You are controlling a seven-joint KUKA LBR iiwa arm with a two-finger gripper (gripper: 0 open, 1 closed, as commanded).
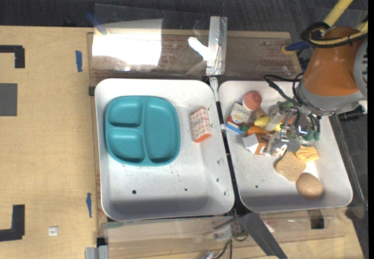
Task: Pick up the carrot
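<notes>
Frankly, we cannot tell the gripper (290,126) state. It sits right of centre, amid clutter; the carrot (260,130) lies just left, so we risk grabbing a neighbouring item instead.

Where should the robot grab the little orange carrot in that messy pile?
Probably around its middle, from straight above. The small orange carrot lies flat and roughly left-to-right in the right white bin, so the fingers would best straddle its narrow width. Other toys crowd its ends, and the pincer hangs just to the camera view's right.
</notes>
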